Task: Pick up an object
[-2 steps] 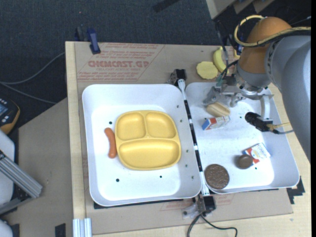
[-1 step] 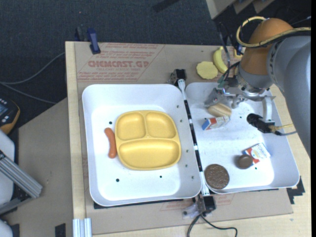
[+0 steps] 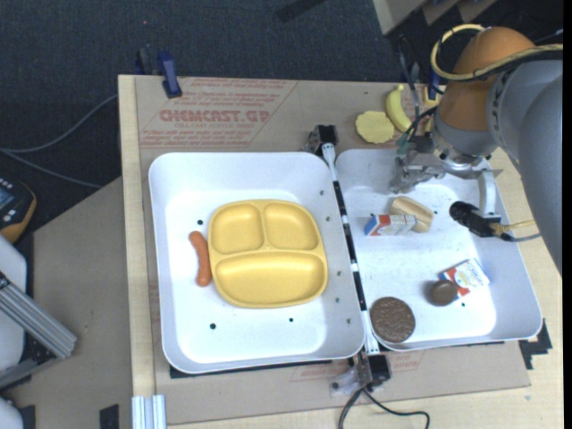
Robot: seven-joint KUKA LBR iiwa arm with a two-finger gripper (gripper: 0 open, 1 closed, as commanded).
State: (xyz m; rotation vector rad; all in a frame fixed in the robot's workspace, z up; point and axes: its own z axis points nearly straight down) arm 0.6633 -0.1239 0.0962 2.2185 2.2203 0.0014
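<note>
robot arm over the right bin

the gripper (image 3: 413, 172) hangs low at the back of the right bin (image 3: 509, 320), just above a tan bread piece (image 3: 413, 209); i cannot tell how its jaws stand. a yellow plate (image 3: 266, 254) and maybe a hot dog (image 3: 202, 257) lie in the left bin (image 3: 179, 329)

Grey arm (image 3: 534, 96); orange band; seemingly yellow cable

open white floor mid right bin (image 3: 420, 266), between carton (image 3: 384, 225) and cookie (image 3: 392, 319)
</note>
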